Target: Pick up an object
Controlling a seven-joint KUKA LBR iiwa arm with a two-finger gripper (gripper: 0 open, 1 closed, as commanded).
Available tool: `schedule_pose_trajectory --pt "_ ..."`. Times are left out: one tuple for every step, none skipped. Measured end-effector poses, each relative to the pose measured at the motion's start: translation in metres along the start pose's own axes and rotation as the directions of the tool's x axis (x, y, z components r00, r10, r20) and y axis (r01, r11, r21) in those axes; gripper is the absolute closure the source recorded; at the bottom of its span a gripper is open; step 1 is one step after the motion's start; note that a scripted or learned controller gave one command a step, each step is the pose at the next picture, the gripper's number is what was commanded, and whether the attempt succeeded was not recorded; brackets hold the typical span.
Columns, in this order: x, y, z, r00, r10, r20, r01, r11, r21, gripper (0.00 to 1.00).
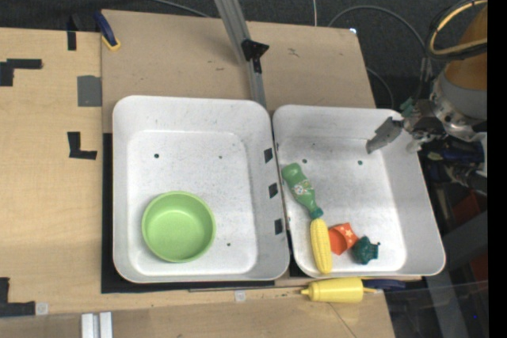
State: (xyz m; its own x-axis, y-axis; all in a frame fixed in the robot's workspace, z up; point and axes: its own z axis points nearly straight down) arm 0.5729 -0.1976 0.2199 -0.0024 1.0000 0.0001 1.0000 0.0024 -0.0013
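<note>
The right bin [348,131] holds a green bottle [299,187] lying near its left wall. A yellow corn cob [320,245], a small orange piece [342,238] and a dark teal piece [366,251] are clustered at its front. My gripper [392,135] hangs over the bin's back right corner, well apart from all of these, and nothing shows in it. The arm's grey wrist with the orange band [463,83] is at the right edge of the view.
A green bowl [179,226] sits in the front of the left bin [190,123]. A yellow squeeze bottle [337,290] lies on the bench just outside the right bin's front rim. A grey pole [230,4] and cables cross the back.
</note>
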Motion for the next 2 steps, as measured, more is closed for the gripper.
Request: schedule_pose_trajectory --pt "0.000 0.000 0.000 1.000 0.000 0.000 0.000 1.000 0.000 0.00" --pt "0.009 0.004 0.050 1.000 0.001 0.000 -0.001 1.000 0.004 0.00"
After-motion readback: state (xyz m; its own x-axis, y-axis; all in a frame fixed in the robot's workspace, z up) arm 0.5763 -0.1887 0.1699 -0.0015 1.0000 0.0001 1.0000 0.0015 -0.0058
